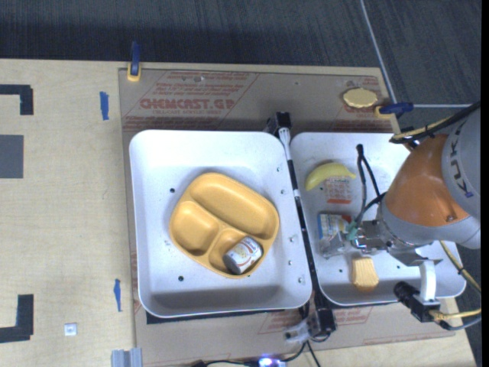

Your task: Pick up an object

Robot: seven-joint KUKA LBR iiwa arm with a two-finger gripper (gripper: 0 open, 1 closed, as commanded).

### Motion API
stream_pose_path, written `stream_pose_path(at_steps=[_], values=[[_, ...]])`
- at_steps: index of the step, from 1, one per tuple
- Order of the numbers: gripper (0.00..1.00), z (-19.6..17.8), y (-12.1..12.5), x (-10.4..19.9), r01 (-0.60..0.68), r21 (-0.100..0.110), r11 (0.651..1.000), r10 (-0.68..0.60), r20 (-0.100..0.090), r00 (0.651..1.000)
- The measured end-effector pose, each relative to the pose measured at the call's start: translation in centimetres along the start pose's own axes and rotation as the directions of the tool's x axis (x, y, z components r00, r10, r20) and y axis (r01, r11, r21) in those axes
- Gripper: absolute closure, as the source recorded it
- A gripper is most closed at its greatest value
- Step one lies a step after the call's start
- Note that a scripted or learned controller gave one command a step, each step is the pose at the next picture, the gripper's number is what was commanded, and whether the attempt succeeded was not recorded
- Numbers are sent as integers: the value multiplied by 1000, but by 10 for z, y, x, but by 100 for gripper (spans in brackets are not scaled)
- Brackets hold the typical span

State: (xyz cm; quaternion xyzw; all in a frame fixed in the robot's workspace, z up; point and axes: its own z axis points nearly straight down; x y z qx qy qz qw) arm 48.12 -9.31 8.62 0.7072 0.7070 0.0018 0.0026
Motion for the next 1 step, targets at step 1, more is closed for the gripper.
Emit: stream_pose_path(at_steps=[1], values=[[100,-11,2,0,0,-6,1000,0,2,1000]])
